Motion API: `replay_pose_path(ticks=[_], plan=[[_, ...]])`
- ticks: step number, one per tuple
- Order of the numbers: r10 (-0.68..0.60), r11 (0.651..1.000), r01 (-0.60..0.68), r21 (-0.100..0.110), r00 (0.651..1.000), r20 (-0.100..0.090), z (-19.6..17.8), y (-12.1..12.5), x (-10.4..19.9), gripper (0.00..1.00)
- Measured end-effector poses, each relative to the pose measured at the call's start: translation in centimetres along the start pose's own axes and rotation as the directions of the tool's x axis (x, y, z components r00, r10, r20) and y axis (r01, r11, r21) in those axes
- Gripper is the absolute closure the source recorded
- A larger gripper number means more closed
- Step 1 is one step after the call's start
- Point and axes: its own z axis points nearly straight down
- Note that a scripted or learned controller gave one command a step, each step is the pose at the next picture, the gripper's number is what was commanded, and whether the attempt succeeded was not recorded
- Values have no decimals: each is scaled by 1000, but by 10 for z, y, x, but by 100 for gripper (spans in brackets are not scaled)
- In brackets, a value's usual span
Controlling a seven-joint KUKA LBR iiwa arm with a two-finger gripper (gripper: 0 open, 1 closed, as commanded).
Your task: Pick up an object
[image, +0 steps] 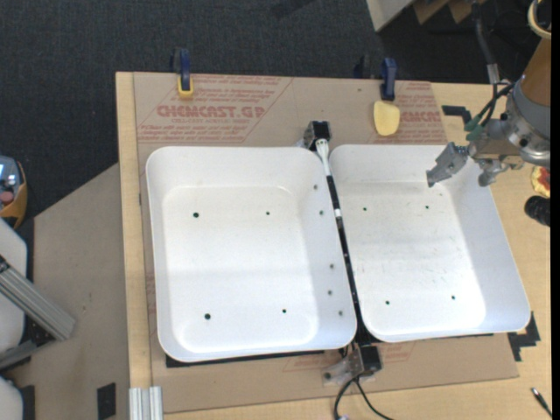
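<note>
this looks like a robotics lab or test workshop. two white bins [236, 252] sit on a brown board [262, 99] that blue clamps [183, 70] fix to the bench. cables [350, 392] run below, an aluminium profile [35, 300] lies at left, and dark carpet [131, 16] covers the floor.

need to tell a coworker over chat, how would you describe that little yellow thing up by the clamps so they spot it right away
Start at the brown board under the two white bins, along its far edge. Beside the right-hand blue clamp, just beyond the right bin's far rim, lies the small yellow object. It is the lone pale yellow, rounded piece there.
</note>
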Motion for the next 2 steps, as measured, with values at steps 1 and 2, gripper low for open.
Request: replay_pose_path(ticks=[1,2], plan=[[-1,1000,1,-3,1000,1,-11,1,0,100],[3,1000,-3,-22,1000,10,-208,28,-61,100]])
